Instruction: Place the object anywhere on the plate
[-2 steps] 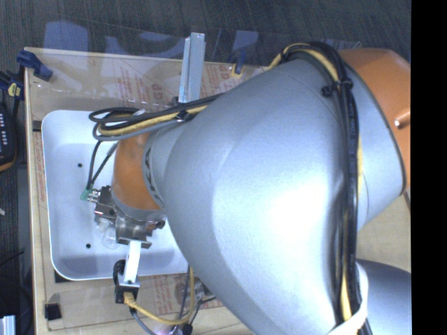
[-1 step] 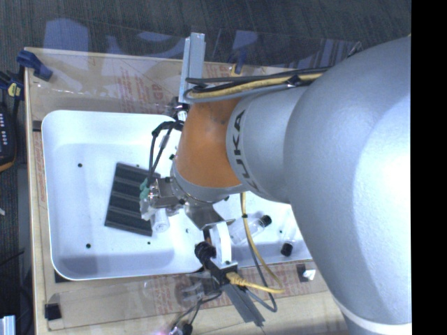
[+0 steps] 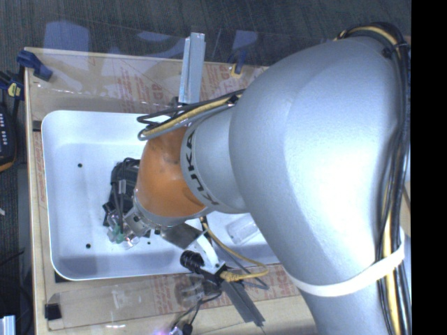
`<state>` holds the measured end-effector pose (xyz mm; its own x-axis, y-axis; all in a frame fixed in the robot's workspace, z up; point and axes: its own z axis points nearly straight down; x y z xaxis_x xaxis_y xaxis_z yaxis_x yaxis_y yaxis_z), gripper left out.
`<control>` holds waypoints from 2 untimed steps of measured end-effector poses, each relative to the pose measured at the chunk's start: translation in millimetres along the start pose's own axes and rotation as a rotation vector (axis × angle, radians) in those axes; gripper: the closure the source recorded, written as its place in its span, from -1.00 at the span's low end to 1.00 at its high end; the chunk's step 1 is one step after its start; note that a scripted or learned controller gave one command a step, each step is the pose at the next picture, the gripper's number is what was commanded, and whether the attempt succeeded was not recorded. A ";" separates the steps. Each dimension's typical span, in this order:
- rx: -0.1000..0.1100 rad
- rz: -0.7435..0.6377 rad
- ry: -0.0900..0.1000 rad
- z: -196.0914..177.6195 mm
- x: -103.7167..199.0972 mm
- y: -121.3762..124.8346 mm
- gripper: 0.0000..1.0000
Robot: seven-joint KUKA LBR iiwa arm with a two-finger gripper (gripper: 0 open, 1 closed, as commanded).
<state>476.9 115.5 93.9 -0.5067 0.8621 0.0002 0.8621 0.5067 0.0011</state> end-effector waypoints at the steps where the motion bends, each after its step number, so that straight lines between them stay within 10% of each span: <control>1: 0.004 0.270 0.000 -88.1 37.4 26.3 1.00; 2: 0.004 0.452 0.000 -110.7 -25.3 6.7 1.00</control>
